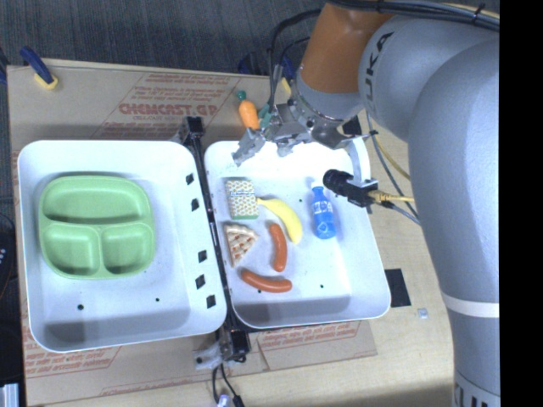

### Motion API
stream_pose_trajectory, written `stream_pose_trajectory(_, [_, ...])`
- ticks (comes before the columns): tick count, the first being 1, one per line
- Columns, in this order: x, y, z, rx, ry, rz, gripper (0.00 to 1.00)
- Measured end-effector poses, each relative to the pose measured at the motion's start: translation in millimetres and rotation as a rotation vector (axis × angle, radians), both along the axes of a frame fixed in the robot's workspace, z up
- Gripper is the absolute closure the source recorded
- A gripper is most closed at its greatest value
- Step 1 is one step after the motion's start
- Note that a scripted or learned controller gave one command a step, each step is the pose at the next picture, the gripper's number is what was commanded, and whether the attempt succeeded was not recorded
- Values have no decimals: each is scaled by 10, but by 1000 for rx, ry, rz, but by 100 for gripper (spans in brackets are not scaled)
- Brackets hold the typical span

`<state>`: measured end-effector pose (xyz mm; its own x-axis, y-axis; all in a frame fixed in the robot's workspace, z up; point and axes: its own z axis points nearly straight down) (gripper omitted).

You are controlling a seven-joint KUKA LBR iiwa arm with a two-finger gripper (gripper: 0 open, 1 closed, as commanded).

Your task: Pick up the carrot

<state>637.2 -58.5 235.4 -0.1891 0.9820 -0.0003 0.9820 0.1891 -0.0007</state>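
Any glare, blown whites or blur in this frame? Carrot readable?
Camera view: right bin floor near the tool is blown out to flat white; left bin is evenly lit with soft grey shadow in its near corners. Carrot reads clearly as orange, though small and slightly soft, up at the tool. Overall image is mildly soft; the arm shows no obvious motion blur.

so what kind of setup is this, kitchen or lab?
Likely a robot-manipulation lab bench, not a kitchen: two white bins clipped side by side on cardboard, toy food like the carrot and banana, and a grey arm reaching in.
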Motion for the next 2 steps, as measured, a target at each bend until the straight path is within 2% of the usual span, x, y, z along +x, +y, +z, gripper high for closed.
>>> stream_pose_trajectory(1, [192,58,553,-1,2,-161,0])
stream_pose_trajectory(2, [182,1386,-238,0,6,-258,0])
